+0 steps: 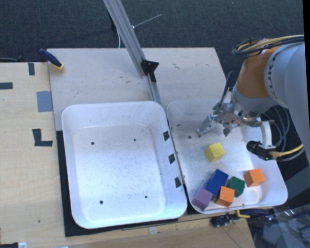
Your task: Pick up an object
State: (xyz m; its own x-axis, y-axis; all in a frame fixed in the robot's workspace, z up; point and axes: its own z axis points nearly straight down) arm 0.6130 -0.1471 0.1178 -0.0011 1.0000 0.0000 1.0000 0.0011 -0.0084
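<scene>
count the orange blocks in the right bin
2. One small orange cube sits near the bin's right wall; the other orange cube lies at the near edge, touching the green cube. None looks hidden.

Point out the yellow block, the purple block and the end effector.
yellow block (215,152), camera view, top face.
purple block (203,197), camera view, top face.
end effector (214,130), camera view, midway between its fingertips.
</scene>
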